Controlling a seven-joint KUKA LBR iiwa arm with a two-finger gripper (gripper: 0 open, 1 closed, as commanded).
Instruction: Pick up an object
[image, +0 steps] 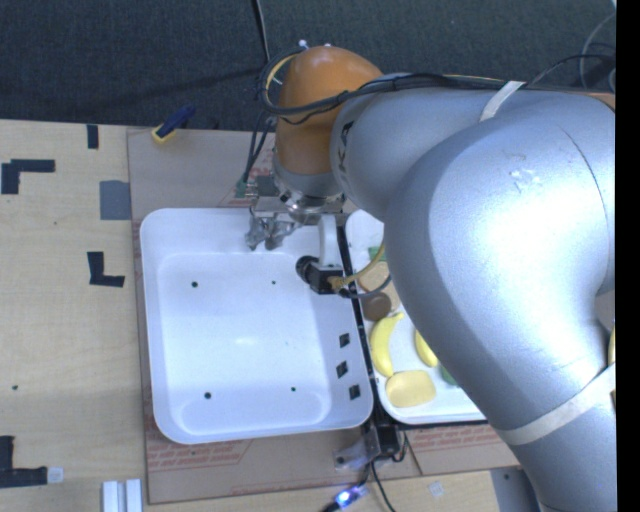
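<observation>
Yellow pieces in the right bin, pincer above the far edge of the left bin.

Three yellow things counted in the right bin: a long banana-like piece with long axis running from far to near, slightly curved; a rounded pale yellow block just beside its near end; a smaller yellow piece partly hidden under the arm. Also one brown object at the bin's left wall, beside a black part. No brand or readable writing seen anywhere. Two white bins side by side on the wooden surface; left bin with four small dark dots on its floor. Pincer low over the far rim of the left bin, holding nothing visible; cannot tell how far open.
</observation>
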